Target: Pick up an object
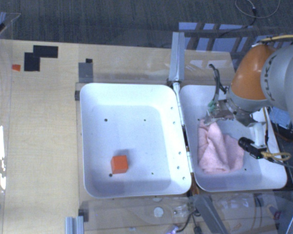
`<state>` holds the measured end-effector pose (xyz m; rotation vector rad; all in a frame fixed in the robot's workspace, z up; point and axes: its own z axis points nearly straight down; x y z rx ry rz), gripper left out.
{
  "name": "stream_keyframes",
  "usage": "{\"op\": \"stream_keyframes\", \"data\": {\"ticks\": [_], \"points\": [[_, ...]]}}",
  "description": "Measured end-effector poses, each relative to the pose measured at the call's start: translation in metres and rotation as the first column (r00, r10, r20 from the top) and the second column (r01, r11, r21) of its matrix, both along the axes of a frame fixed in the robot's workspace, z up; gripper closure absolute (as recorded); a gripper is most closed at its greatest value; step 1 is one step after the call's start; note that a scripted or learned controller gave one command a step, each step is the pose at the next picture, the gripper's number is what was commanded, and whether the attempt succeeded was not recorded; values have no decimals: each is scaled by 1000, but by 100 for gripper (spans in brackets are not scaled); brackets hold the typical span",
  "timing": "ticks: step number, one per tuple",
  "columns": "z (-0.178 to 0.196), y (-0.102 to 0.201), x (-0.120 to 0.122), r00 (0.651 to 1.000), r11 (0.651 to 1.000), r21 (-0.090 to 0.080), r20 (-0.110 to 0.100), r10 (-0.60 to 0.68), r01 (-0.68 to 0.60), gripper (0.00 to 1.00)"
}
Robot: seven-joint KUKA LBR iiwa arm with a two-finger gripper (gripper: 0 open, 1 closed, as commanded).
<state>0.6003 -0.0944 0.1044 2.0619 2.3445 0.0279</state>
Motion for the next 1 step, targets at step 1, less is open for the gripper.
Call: {"op": "stream_keyframes", "data": {"ticks": [1], "points": [[83, 42, 51, 898, 898, -7, -14, 441, -441, 100]]}}
